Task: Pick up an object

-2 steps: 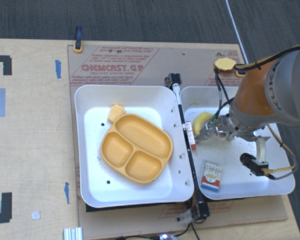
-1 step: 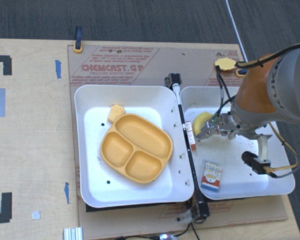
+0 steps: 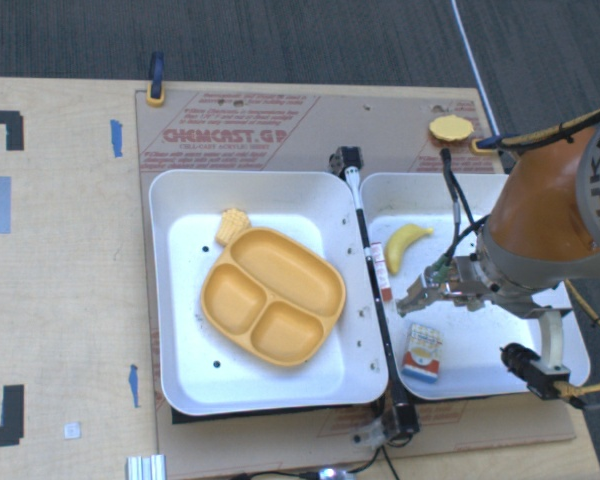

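Lying in right bin: banana, toward the far wall.
Carton: near wall of right bin.
Gripper: fingers spread, nothing between them, above right bin between banana and carton.
Left of right bin: divided plate, corn.

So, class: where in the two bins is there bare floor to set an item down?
Left bin: narrow strips around the yellow divided plate, widest along its top right; corn piece crowds the top left. Right bin: bare patch between banana and small carton; the gripper hangs over it.
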{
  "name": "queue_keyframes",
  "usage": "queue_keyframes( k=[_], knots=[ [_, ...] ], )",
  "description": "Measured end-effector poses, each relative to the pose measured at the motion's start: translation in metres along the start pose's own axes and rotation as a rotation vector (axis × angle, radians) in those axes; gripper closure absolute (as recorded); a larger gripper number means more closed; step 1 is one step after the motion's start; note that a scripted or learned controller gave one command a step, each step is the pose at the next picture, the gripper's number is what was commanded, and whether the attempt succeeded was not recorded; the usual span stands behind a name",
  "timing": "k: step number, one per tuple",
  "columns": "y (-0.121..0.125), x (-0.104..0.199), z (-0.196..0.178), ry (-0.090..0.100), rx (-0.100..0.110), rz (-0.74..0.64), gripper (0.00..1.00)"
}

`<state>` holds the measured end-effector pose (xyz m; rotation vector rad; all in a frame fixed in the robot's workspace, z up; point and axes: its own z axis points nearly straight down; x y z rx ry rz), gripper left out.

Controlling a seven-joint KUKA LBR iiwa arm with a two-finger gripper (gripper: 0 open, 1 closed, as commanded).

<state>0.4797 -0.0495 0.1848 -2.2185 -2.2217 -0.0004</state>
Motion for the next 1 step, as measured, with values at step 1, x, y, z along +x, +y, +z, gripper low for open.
queue_keyframes(
  k=[1],
  knots=[
    [0.0011,0.0529,-0.0134,-0.001,-0.005,-0.001,1.00]
  ],
)
